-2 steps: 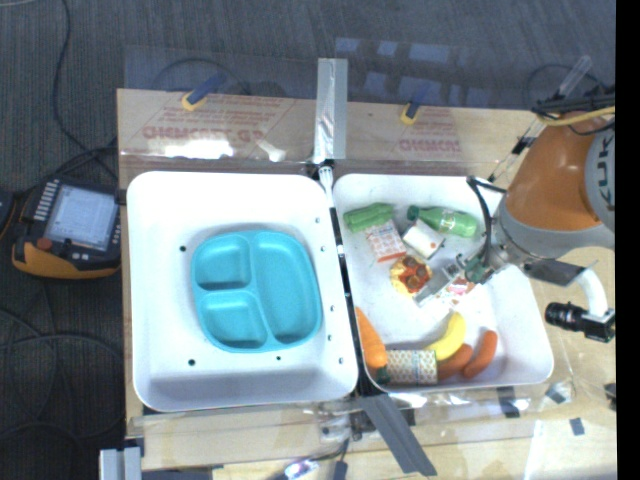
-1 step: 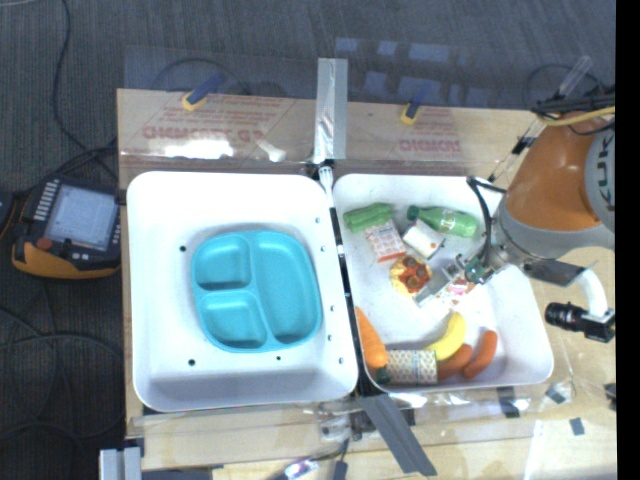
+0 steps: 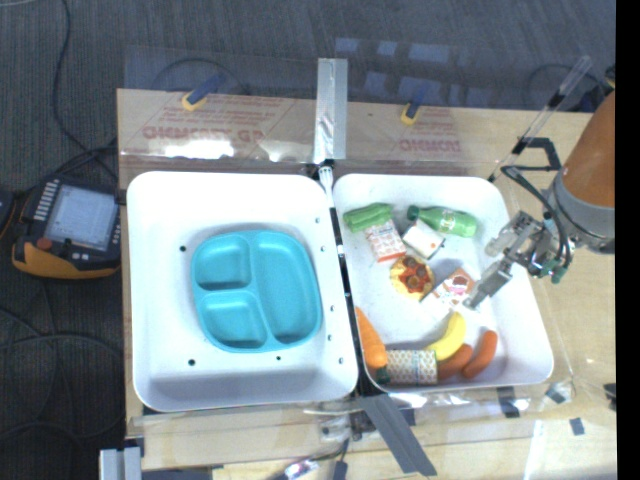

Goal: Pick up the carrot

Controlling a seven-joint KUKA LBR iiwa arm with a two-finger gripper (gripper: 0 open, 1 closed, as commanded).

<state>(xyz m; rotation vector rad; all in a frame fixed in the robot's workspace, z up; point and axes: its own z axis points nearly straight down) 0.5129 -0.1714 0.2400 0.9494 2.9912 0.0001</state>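
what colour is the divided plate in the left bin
Light blue, seen in the camera view: the plate.

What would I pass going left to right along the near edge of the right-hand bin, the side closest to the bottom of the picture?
Carrot → patterned packet → banana → reddish sausage-shaped piece.

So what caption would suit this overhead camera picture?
Gripper poised over the right bin; carrot lies at its front-left corner.
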